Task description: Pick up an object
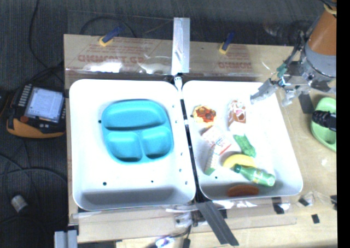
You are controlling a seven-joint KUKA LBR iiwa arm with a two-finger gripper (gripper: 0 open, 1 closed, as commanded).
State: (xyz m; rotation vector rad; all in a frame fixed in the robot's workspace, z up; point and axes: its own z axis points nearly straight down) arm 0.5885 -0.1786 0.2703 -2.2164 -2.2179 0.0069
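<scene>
The right bin [287,148] holds several small items. Among them are a red and yellow food toy [205,113], a small red and white carton [237,111], a white box [217,142], a green piece [244,145], a yellow banana [239,160], a green bottle [256,174] and a flat brown piece [242,190]. My gripper [272,96] hangs over the bin's far right corner, above and to the right of the carton. It is open, with nothing between its fingers.
The left bin [87,176] holds a blue divided tray [136,130]. A metal strip [181,45] stands upright behind the wall between the bins. A green object [326,122] sits on the bench right of the right bin. A handheld device [41,106] lies on the floor at left.
</scene>
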